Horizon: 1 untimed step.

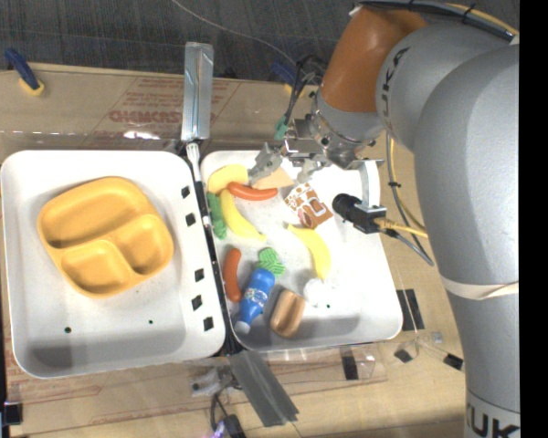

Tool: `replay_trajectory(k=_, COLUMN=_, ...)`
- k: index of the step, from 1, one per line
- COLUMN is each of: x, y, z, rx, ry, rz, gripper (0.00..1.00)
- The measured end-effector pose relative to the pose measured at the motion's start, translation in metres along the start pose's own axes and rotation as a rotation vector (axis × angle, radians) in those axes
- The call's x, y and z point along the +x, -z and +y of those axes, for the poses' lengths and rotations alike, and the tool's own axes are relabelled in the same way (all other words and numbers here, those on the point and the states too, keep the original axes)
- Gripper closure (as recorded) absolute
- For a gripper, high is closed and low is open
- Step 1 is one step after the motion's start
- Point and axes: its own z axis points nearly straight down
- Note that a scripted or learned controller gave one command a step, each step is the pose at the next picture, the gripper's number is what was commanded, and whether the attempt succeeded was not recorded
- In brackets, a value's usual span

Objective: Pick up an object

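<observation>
Sausage (251, 191), just below fingers (267, 160) — apart

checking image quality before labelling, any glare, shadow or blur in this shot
Camera view: mild glare on the left bin's white wall; soft shadow beside the yellow divided tray; the toys in the right bin are sharp enough to tell apart, such as the blue bottle; the gripper area is cluttered and dim.

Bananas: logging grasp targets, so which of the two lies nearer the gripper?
The banana at the bin's far-left corner, under the red sausage; the other banana lies mid-bin.
</observation>
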Motion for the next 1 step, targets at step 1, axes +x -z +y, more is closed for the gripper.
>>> replay_trajectory(k=1, x=-0.0308, y=-0.1130, z=-0.0528, rx=0.002, ry=-0.114, rz=0.000, gripper=0.00)
